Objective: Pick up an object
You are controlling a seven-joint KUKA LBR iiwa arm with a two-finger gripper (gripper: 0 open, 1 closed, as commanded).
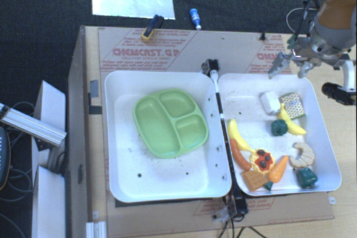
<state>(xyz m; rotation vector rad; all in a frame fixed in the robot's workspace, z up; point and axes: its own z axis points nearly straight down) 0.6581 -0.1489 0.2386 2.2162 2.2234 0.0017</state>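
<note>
My gripper (290,68) hangs over the far rim of the right bin (329,145), toward its right corner, with the fingers spread open and nothing between them. Below it in the bin lie a white block (270,102), a patterned square piece (293,104), a small yellow banana (292,123) and a dark green lump (279,127). Nearer the front are a longer banana (238,135), an orange sausage shape (240,155), a pizza slice (261,160), a carrot (278,169), a tan cracker (254,179), a pale curled piece (302,155) and a green pepper (307,177).
The left bin (120,147) holds a green divided plate (170,122). A black divider clamp (211,67) sits between the bins at the far side. Beyond the bench lie a yellow-tipped tool (151,28) and a blue marker (194,17).
</note>
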